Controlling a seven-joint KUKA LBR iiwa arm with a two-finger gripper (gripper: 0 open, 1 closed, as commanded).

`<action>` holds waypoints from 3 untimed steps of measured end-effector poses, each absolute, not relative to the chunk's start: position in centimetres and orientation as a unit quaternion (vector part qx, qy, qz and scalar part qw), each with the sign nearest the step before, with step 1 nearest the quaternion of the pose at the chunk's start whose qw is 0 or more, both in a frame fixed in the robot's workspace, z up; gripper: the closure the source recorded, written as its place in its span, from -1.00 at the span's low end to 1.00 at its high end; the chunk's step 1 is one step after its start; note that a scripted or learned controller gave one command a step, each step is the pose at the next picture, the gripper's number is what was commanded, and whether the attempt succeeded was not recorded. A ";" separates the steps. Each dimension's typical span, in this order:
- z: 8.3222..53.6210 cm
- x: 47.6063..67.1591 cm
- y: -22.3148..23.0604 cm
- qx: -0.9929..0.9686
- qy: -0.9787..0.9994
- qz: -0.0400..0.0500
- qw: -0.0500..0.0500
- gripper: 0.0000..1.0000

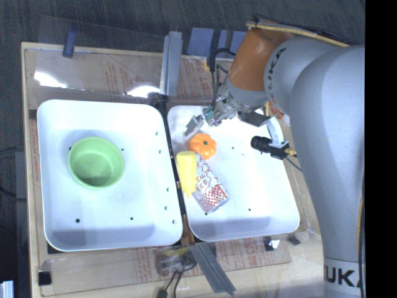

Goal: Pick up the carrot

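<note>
I am the one two-finger gripper [209, 115] on the one grey arm with an orange band [260, 61], and I take the round orange fruit-like toy with a green stem [203, 144] as my landmark. I count two shallow white plastic bins. The right bin [248, 219] holds that orange toy near its upper-left corner, and the left bin [93, 231] lies beyond the toy to its left. I hover just above and slightly right of the orange toy, over the right bin's top edge. From this slanted view I cannot tell whether my jaws are spread or pressed together. One slim greyish piece with an orange streak [193, 126] juts from my end down towards the toy, just above it. It is the only carrot-shaped thing I can find, yet it is too small and blurred to say whether it is the carrot or a part of me. One pale yellow rectangular block [185, 171] lies just below and left of the orange toy, touching it or nearly so. One red-and-white patterned packet [208, 191] lies below the toy, against the block's right side. One light green round plastic bowl [96, 162] sits well to the toy's left, alone in the left bin.
</note>
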State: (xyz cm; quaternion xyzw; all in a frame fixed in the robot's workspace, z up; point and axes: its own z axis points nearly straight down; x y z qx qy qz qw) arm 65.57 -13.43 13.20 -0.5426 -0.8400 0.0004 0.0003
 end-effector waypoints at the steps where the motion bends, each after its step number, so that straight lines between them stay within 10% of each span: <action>1: 9.5 62.3 -11.1 -0.532 -0.847 0.003 -0.006 -1.00; 2: 9.2 59.2 -14.5 -0.512 -0.859 0.001 0.001 -1.00; 3: 10.2 59.3 -14.4 -0.510 -0.860 0.000 0.001 1.00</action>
